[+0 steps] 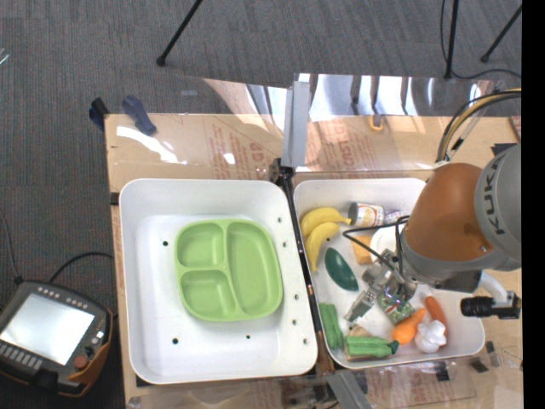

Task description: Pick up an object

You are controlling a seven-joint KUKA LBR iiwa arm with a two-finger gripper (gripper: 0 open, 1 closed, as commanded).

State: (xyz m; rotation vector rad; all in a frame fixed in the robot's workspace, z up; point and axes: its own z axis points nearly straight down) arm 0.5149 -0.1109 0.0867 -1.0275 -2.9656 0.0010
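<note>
The right bin point(358, 186) holds several toy foods: two yellow bananas point(322, 228), a small jar point(368, 214), a dark green oval piece point(341, 268), a green stick point(330, 325), a green block point(370, 346), an orange carrot point(409, 326) and a white garlic bulb point(431, 336). My gripper point(364, 292) hangs over the middle of this bin, just right of the dark green piece and above the green block. It is open, with nothing between its fingers. The arm's orange band point(447, 211) covers the bin's right part.
The left bin point(145, 203) bears a light green divided plate point(228, 268). A pale yellow wedge point(364, 247) lies by the bananas. A handheld control pendant point(51, 335) sits on the floor at lower left. Tripod legs point(183, 20) stand behind the bench.
</note>
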